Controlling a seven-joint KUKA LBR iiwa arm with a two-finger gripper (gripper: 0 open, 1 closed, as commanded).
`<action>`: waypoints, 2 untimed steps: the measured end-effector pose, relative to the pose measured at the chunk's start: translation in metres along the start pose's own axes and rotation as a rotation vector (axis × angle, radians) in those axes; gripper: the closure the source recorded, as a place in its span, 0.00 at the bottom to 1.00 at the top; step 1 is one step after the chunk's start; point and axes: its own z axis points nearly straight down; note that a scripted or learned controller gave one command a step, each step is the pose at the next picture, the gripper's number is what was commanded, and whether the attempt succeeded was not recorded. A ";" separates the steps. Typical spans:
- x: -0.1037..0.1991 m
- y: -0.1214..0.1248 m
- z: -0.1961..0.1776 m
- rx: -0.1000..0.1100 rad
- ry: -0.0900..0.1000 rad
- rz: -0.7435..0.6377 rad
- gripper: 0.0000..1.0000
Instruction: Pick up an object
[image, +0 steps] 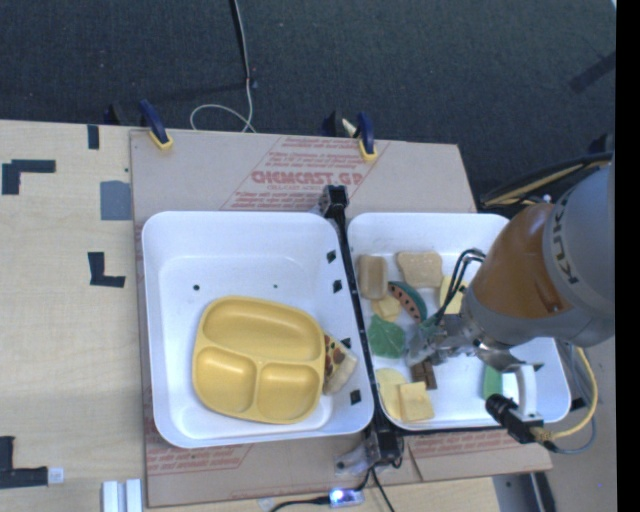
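Gripper (425, 362) low in right bin (455, 408) over brown piece (428, 376); grasp state unreadable. Center on one item, avoid neighbors.

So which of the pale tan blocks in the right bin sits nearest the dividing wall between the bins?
The darker tan block, right beside the divider. The lighter tan block lies on its other side, farther from the wall.

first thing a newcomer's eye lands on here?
Probably the big yellow divided tray filling much of the left bin. Next, the grey arm with its orange band, reaching from the right over the right bin, low above a clutter of small toy foods near the divider.
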 end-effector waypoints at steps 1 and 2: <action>0.056 0.069 -0.091 -0.009 -0.006 -0.008 1.00; 0.101 0.089 -0.133 -0.002 -0.006 -0.004 1.00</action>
